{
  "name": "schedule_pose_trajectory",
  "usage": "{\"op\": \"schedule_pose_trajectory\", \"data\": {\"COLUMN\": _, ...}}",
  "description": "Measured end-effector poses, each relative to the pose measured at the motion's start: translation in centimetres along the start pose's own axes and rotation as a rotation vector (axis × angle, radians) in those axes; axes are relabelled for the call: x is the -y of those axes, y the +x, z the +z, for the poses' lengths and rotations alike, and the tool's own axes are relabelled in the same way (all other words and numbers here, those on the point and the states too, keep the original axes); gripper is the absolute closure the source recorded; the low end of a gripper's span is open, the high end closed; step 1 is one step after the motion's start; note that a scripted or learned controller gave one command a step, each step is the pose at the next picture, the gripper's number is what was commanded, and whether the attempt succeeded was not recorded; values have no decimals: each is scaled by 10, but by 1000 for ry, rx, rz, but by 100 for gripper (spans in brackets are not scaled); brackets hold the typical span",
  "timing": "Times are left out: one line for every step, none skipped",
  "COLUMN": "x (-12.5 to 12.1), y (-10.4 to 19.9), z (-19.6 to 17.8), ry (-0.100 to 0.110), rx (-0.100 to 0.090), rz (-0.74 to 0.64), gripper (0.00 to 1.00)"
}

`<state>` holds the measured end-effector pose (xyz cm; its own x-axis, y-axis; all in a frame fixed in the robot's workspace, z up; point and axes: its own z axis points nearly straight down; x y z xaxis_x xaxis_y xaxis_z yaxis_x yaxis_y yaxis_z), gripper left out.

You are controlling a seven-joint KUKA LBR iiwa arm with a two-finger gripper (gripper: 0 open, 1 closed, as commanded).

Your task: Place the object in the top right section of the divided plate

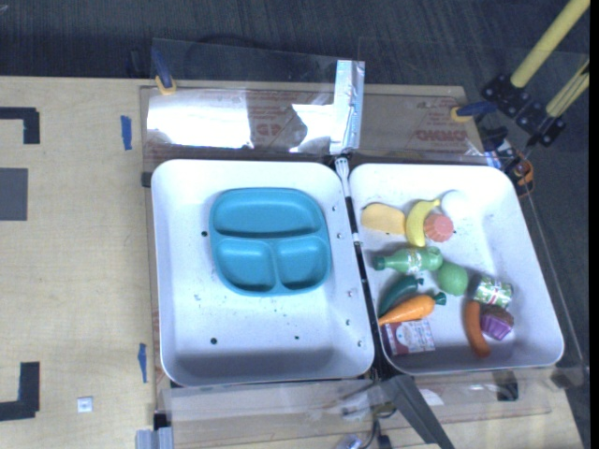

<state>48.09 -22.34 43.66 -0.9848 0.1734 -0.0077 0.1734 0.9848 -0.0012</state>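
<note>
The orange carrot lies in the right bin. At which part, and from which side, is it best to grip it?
Probably the middle of the carrot, coming straight down from above. It lies flat and slanted, long and narrow, so closing across its width suits it. The green pepper lies close along its upper side, leaving little room there.

A blue divided plate (pixel 270 238) lies in a white bin (pixel 187 335); nearby, an orange carrot (pixel 409 310).

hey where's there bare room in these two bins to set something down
Left bin: bare floor all round the blue divided plate, widest along the near wall. Right bin: crowded with toy food; bare patches only by its far right corner and right wall.
</note>
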Motion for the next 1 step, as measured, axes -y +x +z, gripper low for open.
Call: {"op": "schedule_pose_trajectory", "data": {"x": 0, "y": 0, "z": 0, "ry": -1, "rx": 1, "rz": -545, "gripper": 100}}
